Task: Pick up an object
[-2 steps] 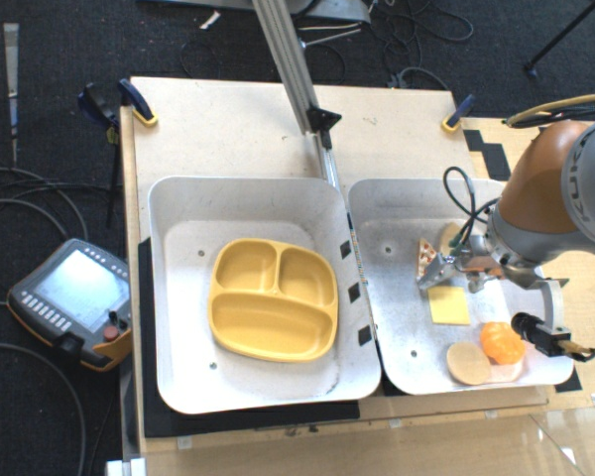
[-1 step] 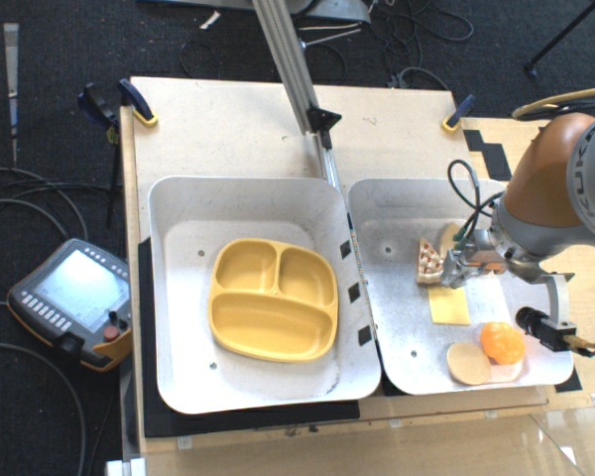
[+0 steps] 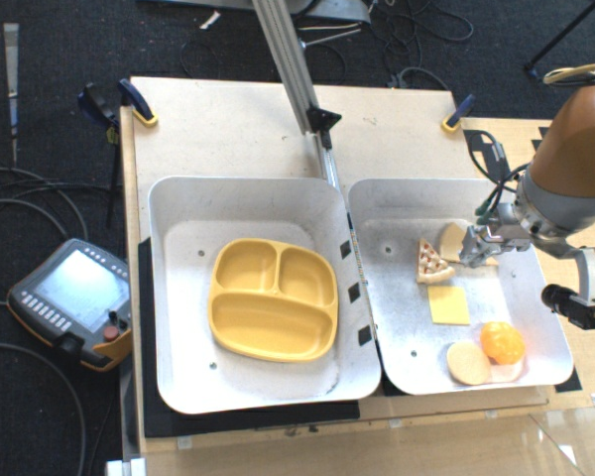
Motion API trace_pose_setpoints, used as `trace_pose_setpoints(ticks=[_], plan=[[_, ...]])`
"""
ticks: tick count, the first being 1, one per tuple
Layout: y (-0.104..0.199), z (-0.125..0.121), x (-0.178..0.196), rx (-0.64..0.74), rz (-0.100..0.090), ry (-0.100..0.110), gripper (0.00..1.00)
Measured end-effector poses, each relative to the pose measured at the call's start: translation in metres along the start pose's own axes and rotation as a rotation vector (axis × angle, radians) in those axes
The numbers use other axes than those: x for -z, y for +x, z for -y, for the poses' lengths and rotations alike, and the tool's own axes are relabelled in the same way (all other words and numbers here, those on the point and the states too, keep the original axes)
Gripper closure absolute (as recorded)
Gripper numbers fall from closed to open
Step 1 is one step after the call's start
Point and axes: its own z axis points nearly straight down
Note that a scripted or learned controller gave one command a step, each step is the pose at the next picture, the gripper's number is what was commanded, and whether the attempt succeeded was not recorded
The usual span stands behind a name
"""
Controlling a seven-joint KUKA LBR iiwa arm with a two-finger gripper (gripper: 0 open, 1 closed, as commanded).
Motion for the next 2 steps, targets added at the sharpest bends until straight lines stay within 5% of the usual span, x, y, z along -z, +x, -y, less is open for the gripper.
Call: trace_pose_setpoints(ticks=[1,2], plan=[[0.000,-0.002,0.046,0.000,0.000,0.000,1.00],[0.048,-0.026,0.039,0.006,-0.003,0.004,1.00]])
